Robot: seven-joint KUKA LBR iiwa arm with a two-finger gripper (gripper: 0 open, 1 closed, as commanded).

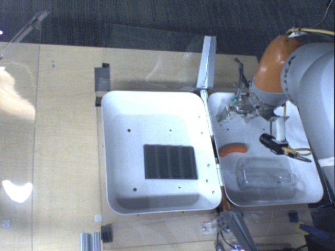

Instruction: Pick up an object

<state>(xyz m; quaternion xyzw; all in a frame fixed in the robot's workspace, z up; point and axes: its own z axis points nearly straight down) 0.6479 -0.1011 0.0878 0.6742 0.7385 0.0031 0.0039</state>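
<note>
We see the pincer [234,110] high in the right bin [314,191] — apart or together, we cannot tell — and the orange object [232,149] lies straight below it in frame, long axis left-right.

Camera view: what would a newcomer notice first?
The grey arm with its orange band looms over the right bin, at the view's right. In the left bin a dark ribbed slab lies alone mid-floor. The right bin holds an orange oblong by its left wall and a clear tub nearer the front.
</note>
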